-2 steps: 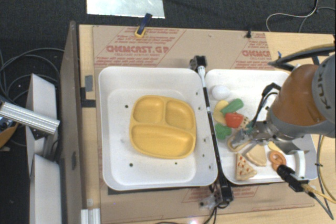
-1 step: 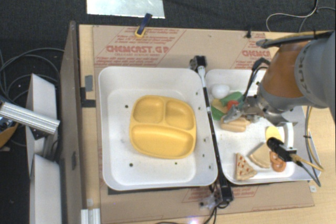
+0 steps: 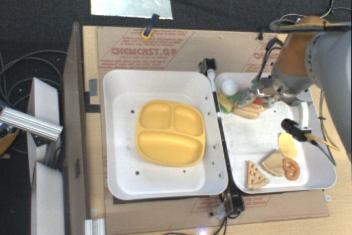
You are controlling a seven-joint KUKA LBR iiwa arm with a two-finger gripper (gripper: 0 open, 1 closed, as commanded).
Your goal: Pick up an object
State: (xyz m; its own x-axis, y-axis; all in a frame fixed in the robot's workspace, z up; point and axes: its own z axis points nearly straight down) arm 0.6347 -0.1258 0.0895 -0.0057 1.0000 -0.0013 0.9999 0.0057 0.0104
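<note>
White right bin (image 3: 324, 173): tan hot dog (image 3: 248, 111) beneath gripper (image 3: 258, 94), finger state unclear.

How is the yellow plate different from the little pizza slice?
The yellow plate is much bigger than the pizza slice. The plate is a rounded shape split into three sections; the pizza slice is a triangle. The plate lies alone in the left bin; the pizza slice lies in the right bin among other toy food. Both lie flat.
</note>
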